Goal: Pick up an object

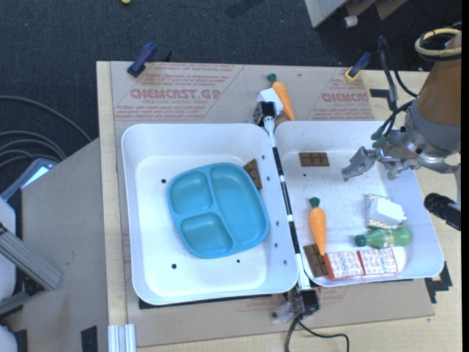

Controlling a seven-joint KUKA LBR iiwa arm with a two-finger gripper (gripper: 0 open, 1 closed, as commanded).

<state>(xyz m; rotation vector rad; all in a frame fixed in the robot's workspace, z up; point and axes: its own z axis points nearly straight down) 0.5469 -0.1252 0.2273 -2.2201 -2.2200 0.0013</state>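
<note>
The fingers point(357, 165) hang over the right bin point(344, 134), near its back half, and I cannot tell if they are spread or pressed together. Nothing sits between them.

Things to pick up lie in this bin. One brown chocolate bar point(314, 159) is just to the left of the fingers, with bare white floor around it. One carrot point(317, 226) lies lower down and to the left, near the wall between the bins. One white packet point(385, 211) is below the fingers, and one green bottle point(383, 237) lies on its side just under the packet. One red and white box point(363, 263) sits at the front edge, far from the fingers.

The left bin point(143, 196) holds one blue plate point(218, 209) with three parts. A second carrot point(282, 100) rests on the counter point(183, 94) behind the bins.
</note>
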